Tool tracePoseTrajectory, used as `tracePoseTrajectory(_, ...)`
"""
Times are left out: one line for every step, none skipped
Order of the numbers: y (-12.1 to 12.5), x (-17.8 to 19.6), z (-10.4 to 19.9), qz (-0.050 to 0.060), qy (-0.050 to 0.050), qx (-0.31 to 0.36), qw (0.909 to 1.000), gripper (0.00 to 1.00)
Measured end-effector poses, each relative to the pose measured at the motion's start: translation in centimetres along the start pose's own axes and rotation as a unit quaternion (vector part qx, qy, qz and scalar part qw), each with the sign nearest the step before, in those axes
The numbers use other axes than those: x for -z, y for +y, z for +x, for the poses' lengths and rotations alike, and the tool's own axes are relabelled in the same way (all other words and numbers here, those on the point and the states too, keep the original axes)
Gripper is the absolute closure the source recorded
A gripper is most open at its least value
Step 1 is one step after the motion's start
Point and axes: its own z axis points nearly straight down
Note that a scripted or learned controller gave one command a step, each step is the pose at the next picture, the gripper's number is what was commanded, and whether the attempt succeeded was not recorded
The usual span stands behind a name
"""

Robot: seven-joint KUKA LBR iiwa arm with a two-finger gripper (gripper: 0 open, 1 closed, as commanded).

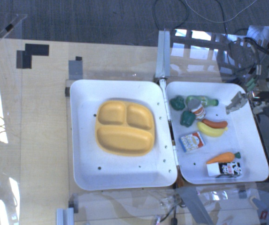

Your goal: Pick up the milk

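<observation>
Though half-blurred, claw [237, 102] beyond milk [224, 169].

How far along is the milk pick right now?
Nothing looks done yet: the milk carton lies in the right bin, at its near edge beside the carrot. The gripper is at the bin's far right, apart from the carton. Approach, grasp and lift are all left.

Your arm comes in from the right edge, wrist sitting low at about mid-height of the frame. Gripper [237, 102] points left, tilted slightly down, tip over the right bin's upper right corner. Nothing visible between the fingertips (finger gap is too small and blurred to call). Orange band just peeks in at the far right edge.
</observation>
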Motion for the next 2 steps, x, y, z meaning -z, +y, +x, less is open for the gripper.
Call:
tracePoseTrajectory(5.0, -5.3, 10.4, 0.000, 0.001, 0.201, 0.9796, 0.00)
tracePoseTrajectory(4.2, -14.6, 6.6, 0.000, 0.001, 0.117, 0.9931, 0.00)
